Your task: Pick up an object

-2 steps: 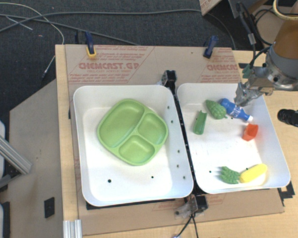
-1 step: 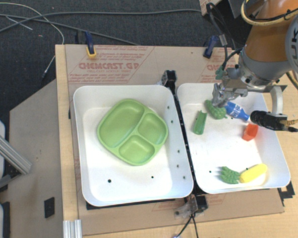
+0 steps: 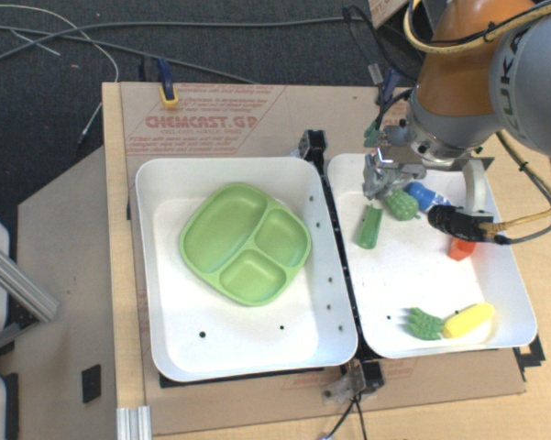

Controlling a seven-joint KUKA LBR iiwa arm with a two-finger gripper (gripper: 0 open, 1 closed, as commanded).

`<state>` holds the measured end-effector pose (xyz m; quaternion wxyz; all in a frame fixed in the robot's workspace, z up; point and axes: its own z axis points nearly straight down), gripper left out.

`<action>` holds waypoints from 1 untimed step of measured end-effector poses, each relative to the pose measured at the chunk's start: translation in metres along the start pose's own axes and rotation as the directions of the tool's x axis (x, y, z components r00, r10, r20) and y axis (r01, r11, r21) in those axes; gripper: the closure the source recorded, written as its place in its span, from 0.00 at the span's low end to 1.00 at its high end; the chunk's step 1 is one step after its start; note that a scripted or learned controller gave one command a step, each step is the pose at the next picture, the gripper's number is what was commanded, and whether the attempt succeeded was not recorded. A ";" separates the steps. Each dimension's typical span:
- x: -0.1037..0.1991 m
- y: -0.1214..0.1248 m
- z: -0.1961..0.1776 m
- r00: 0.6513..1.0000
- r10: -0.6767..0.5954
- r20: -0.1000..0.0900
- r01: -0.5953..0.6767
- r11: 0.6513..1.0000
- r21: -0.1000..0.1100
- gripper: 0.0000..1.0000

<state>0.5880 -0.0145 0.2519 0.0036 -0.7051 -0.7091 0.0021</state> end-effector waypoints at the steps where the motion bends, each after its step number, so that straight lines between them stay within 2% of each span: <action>1: 0.051 0.016 0.017 1.000 0.000 0.001 0.000 1.000 -0.003 1.00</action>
